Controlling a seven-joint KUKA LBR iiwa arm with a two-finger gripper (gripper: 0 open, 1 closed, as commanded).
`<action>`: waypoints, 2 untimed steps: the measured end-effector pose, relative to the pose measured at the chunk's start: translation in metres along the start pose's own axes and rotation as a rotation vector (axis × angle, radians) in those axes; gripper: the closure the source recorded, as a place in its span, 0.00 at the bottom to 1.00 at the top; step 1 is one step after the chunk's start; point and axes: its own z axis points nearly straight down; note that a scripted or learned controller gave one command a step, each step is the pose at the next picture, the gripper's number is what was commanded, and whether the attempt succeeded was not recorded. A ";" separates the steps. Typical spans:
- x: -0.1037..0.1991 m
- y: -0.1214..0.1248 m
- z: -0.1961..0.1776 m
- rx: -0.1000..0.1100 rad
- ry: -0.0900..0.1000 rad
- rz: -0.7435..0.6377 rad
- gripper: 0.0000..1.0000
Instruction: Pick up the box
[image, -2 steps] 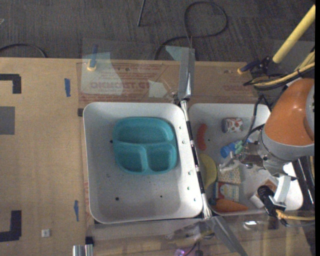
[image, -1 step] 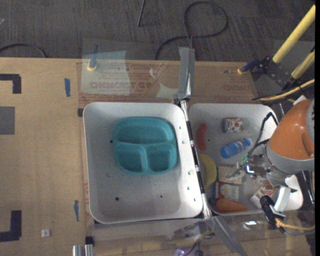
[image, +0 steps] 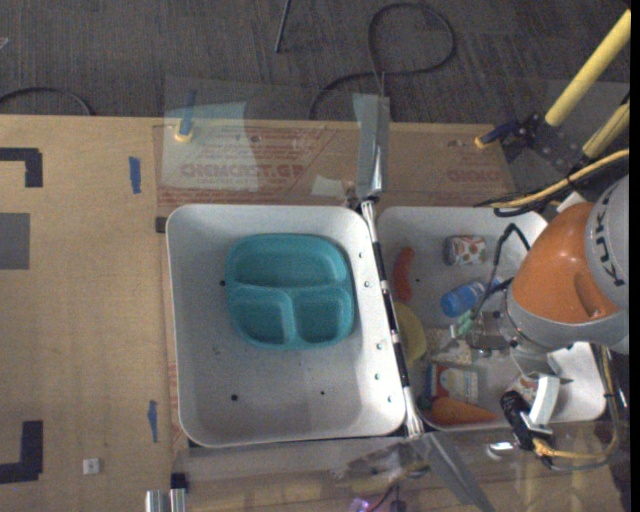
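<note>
The box (image: 457, 384), a small pale carton with a red left edge, lies near the front of the right bin (image: 425, 232). My gripper (image: 472, 340) hangs over the middle of that bin, just behind the box and close above the clutter. The grey and orange arm (image: 562, 282) covers the bin's right half. Nothing can be seen held in the gripper.
The left bin (image: 195, 330) holds a teal divided plate (image: 290, 290). Around the gripper in the right bin lie a red sausage-shaped toy (image: 403, 275), a small printed can (image: 465, 249), a blue bottle (image: 463, 298), a yellow piece (image: 411, 335) and an orange carrot (image: 462, 410).
</note>
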 end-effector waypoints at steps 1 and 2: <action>0.000 0.002 -0.010 -0.004 0.000 0.000 1.00; 0.000 0.002 -0.010 -0.005 0.000 0.000 0.00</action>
